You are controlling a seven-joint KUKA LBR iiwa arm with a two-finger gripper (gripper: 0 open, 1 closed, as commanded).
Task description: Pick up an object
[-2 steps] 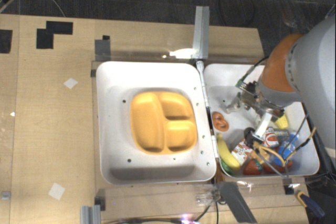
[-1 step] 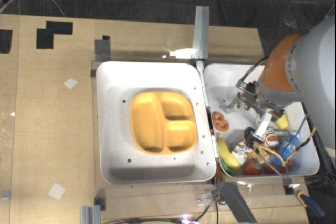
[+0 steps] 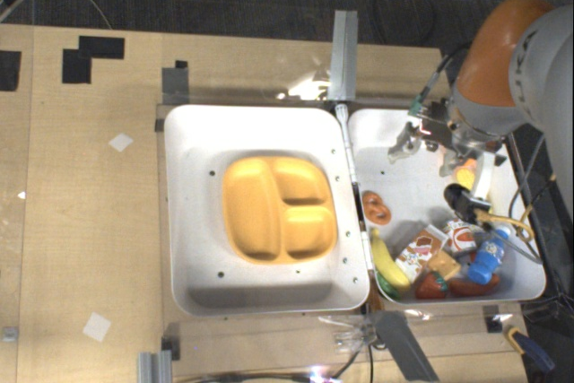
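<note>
The two-finger gripper (image 3: 422,155) is shown above the far part of the right-hand shallow white bin (image 3: 386,126), carried by the grey arm with its orange band (image 3: 499,49), which enters from the right. The 2 fingers (image 3: 400,148) are seen spread apart, and nothing is held between them; bare white bin floor lies beneath the gap.

Nearest to the gripper, a small brown pretzel-shaped ring (image 3: 377,209) is seen close to the left wall of the same bin, apart from the other items. The rest of the graspable objects are gathered along the near edge of that bin, well apart from the gripper. A yellow banana (image 3: 387,260) is laid along the left wall. Just beside it are found a white and red printed packet (image 3: 414,254) and a brown block (image 3: 443,265). A round white and red item (image 3: 462,238) is set behind these. A blue plastic bottle (image 3: 487,261) is placed towards the right wall, and a red rounded piece (image 3: 431,285) is set at the near rim.

The left-hand shallow white bin (image 3: 193,193) is occupied by a yellow moulded tray with 3 compartments (image 3: 276,206), placed at its middle. Both bins are borne side by side on the pale wooden bench (image 3: 81,220).
</note>
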